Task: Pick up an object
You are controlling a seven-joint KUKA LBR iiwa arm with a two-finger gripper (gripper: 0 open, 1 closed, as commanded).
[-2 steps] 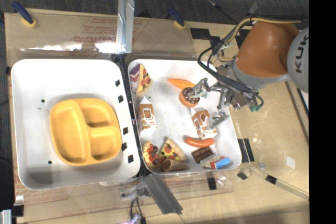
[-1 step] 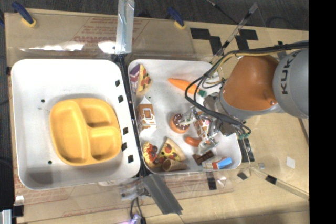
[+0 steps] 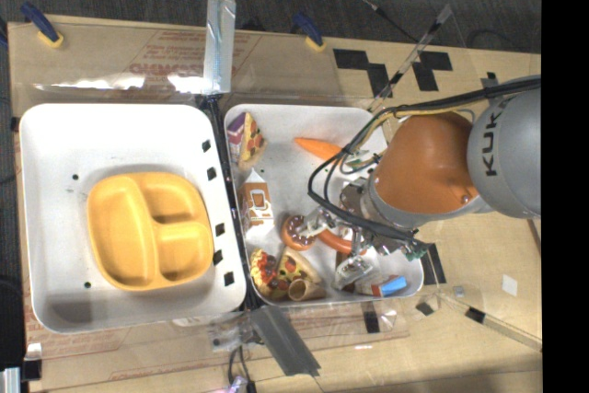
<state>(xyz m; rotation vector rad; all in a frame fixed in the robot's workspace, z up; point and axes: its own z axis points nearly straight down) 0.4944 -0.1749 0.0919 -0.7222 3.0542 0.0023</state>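
The fingers (image 3: 354, 267) are down in the right bin (image 3: 276, 120) among small toy foods, and I cannot tell if they are open, but the orange carrot (image 3: 316, 145) nearby looks light, hard and smooth, best pinched across its middle.

I can read the black letters "KU" on the grey arm (image 3: 509, 154) at the right. Red print on the surface (image 3: 175, 51) is too blurry.
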